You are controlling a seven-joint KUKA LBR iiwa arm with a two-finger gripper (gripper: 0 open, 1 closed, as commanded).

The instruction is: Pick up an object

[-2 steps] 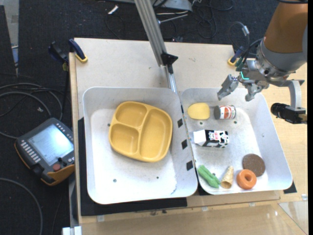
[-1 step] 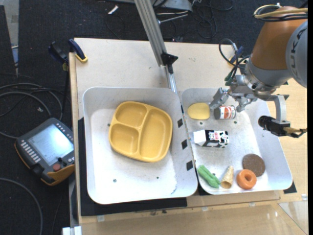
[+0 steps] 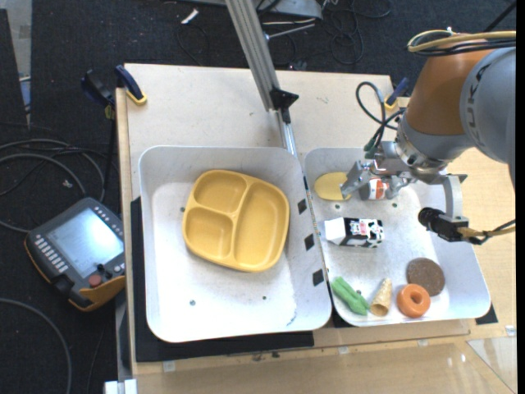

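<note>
My gripper (image 3: 378,184) hangs over the back of the right bin (image 3: 467,261), coming in from the right. Its fingers (image 3: 355,180) stand open, wider than a small red and white can (image 3: 378,190) that lies between them on the bin floor. A flat yellow disc (image 3: 329,185) lies just left of the gripper. In front of the gripper lies a black and white cow-patterned carton (image 3: 355,231). Along the bin's front are a green pea pod (image 3: 350,295), an ice cream cone (image 3: 381,297), an orange donut (image 3: 414,300) and a brown cookie (image 3: 426,275).
The left bin (image 3: 160,245) holds a yellow divided plate (image 3: 236,219). A metal pole (image 3: 256,43) slants up from the back between the bins. A black cable plug (image 3: 439,222) hangs from the arm at the right. A teach pendant (image 3: 78,253) lies on the floor at left.
</note>
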